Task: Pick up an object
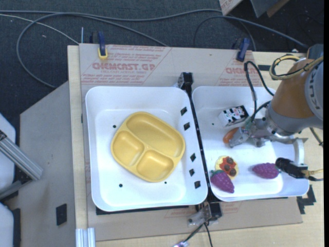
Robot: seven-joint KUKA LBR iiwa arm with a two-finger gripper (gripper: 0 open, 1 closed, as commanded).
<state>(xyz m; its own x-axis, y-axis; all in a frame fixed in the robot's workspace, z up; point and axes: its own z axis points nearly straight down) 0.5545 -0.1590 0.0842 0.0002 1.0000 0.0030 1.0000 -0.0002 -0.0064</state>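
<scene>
Camera view: desk (128,66) carries two white bins side by side. Left bin (97,138) holds yellow divided plate (148,146), lying flat near centre. Right bin (216,99) holds black-and-white toy (234,114) toward far side, orange object (232,136) mid-bin, small round yellow piece (226,165), two purple grape bunches (222,181) (266,170) near front wall. Arm enters from right; gripper (245,136) low over mid-bin, just beside orange object. Gripper state: cannot tell.
</scene>
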